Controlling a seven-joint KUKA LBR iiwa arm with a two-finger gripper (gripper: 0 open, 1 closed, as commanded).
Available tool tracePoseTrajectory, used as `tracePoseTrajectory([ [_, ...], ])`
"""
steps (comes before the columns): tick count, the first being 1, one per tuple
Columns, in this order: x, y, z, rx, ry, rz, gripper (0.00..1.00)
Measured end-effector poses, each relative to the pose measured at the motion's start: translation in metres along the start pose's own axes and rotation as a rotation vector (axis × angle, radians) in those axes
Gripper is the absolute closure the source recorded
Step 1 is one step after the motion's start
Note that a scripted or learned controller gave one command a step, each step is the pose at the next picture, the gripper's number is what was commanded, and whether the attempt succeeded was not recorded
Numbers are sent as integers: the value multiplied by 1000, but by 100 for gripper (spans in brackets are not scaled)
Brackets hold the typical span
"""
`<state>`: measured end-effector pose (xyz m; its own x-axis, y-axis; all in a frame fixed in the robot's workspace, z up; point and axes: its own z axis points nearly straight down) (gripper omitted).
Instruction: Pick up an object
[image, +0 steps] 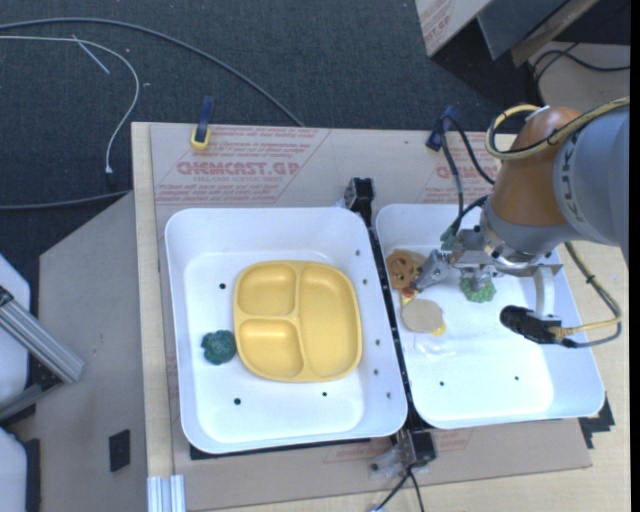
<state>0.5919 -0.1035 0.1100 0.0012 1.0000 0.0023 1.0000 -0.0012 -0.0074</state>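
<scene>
Yellow plastic plate with three parts (298, 320) sits in the left white bin (190, 300), far from the gripper (470, 268), whose jaws I cannot tell about, just above a small green lumpy toy (479, 291).

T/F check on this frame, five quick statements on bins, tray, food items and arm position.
1. The yellow divided tray sits in the left bin. True.
2. A green broccoli-like piece lies inside one of the tray's compartments. False: it lies on the bin floor, just left of the tray.
3. The arm is over the right bin. True.
4. The right bin holds a round cookie-like piece and a pale flat round piece. True.
5. The pale flat piece rests on the yellow tray. False: it lies on the right bin's floor, near its left wall.
</scene>
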Motion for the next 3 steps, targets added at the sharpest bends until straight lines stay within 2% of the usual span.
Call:
tracePoseTrajectory([
  [1,0,2,-14,-7,0,0,100],
  [2,4,-5,-63,-12,-2,-2,100],
  [3,8,5,-122,-15,-3,-3,100],
])
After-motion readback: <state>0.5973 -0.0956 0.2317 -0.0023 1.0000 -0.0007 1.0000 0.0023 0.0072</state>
